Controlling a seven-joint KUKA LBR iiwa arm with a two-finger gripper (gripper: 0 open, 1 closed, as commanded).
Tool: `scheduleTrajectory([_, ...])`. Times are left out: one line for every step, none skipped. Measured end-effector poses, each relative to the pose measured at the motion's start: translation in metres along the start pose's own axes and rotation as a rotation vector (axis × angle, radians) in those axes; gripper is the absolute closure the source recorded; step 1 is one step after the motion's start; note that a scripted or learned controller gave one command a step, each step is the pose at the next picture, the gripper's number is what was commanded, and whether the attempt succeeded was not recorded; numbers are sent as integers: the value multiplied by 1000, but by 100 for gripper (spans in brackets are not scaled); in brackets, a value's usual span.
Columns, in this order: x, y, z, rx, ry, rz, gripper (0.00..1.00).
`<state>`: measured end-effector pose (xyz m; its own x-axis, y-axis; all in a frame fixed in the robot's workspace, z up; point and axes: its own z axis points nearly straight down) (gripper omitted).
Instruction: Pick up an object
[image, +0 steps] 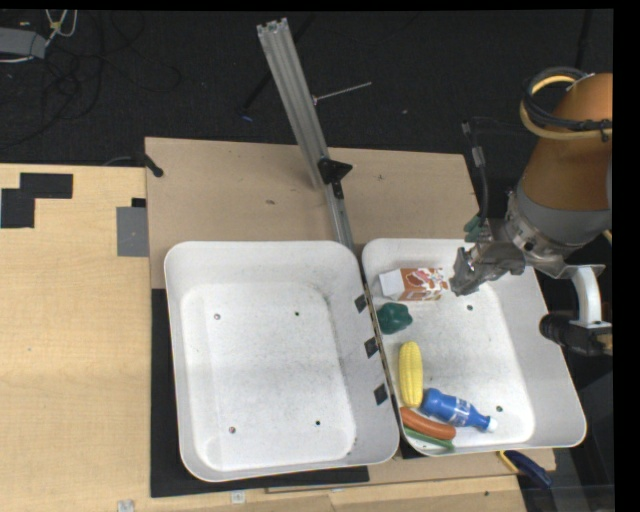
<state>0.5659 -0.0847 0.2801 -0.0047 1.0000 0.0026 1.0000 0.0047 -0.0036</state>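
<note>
My gripper (463, 281) hangs over the back part of the right bin (520, 350), just right of a small red-and-white carton (419, 283) lying near the bin's back left corner. Nothing shows between its fingers. A dark green toy (394, 318) lies in front of the carton by the left wall. Nearer the front lie a yellow corn cob (410, 372), a blue bottle with a white cap (456, 410), and a red-orange hot dog (428, 425) on a pale green piece at the front left corner.
The left bin (270, 360) sits beside the right one, with black clips (371, 346) along their shared wall. A slanted metal rail (305, 120) rises behind the bins. The bench's wooden surface (70, 330) extends left.
</note>
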Motion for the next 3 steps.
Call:
scheduleTrajectory([55, 3, 2, 1, 0, 0, 100])
scheduleTrajectory([108, 4, 25, 3, -1, 1, 100])
scheduleTrajectory([168, 13, 40, 1, -1, 0, 100])
